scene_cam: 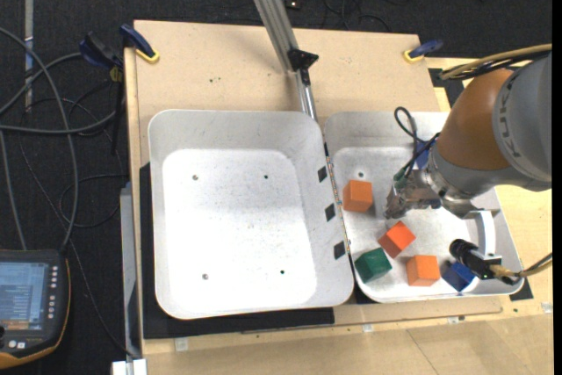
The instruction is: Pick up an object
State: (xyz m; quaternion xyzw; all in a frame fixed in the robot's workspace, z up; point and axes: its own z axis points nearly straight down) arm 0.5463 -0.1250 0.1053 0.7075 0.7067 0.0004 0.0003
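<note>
Left bin (176, 136): bare white floor, nothing to pick. Right bin (369, 161): all candidate objects lying here, none lifted. Orange block (358, 196) near the bin's left wall, resting flat. Green block (373, 263) low at the front left corner. Second orange block (399, 238) just beside and above the green one, tilted on its corner. Third orange block (422, 270) toward the front rim, with a blue block (457, 276) close on its right. Pincer (397, 205) lowered into the right bin, between the first orange block and the tilted one, close to both; tips dark and blurred, so spread or closed: cannot tell. No block visibly between the tips. Arm (492, 136) reaching in above the bin's right half. Judgement: approach stage only, descent apparently near the bin floor; grasp unconfirmed, lift not yet made. Remaining: closing on a block, raising it clear of the bin.
</note>
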